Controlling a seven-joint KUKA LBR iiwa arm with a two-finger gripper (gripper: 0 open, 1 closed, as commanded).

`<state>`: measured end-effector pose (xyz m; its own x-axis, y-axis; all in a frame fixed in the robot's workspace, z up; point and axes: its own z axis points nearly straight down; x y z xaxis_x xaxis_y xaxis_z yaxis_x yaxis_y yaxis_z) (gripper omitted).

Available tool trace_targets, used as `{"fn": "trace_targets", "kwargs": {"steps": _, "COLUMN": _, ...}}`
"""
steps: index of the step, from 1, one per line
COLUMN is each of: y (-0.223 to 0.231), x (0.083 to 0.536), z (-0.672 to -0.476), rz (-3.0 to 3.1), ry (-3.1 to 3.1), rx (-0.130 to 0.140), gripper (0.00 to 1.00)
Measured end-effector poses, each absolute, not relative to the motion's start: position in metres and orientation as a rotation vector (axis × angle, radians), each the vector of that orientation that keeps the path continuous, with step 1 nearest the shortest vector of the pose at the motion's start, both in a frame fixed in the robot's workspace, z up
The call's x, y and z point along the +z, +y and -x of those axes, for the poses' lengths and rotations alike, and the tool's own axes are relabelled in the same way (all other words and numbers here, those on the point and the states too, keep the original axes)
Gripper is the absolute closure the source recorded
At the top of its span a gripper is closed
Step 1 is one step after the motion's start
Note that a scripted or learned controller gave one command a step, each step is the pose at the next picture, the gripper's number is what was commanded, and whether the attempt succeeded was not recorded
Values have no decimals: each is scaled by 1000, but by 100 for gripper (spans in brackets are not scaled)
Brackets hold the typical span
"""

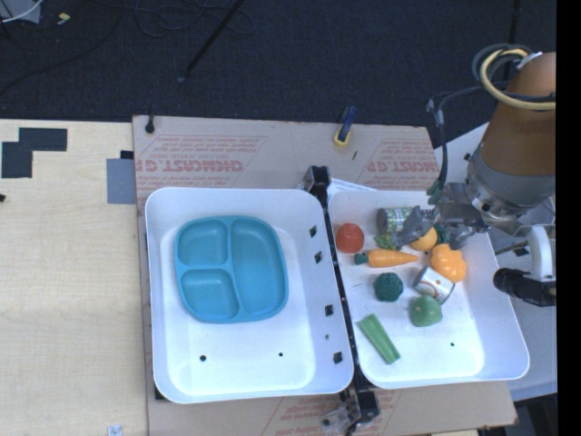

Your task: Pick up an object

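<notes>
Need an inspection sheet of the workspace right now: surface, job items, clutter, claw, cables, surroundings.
Surface: two white bins side by side on a cardboard sheet; left bin, right bin.
Job's things: in the right bin, tomato, carrot, can, yellow pepper, dark green piece, green pepper, green stick, small white and orange piece.
Clutter: blue divided plate in the left bin.
Claw: claw low over the can and a yellow piece; finger state unreadable.
Cables: dark cables on the floor behind the bench.
Surroundings: blue and yellow clamp at the cardboard's far edge.
</notes>
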<state>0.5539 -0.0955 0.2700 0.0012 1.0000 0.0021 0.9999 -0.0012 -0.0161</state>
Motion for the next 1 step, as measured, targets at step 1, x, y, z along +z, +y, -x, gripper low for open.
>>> {"fn": "trace_targets", "kwargs": {"steps": 1, "y": -96, "x": 277, "z": -556, "rz": 2218, "ry": -2220, "rx": 3, "gripper": 0}}
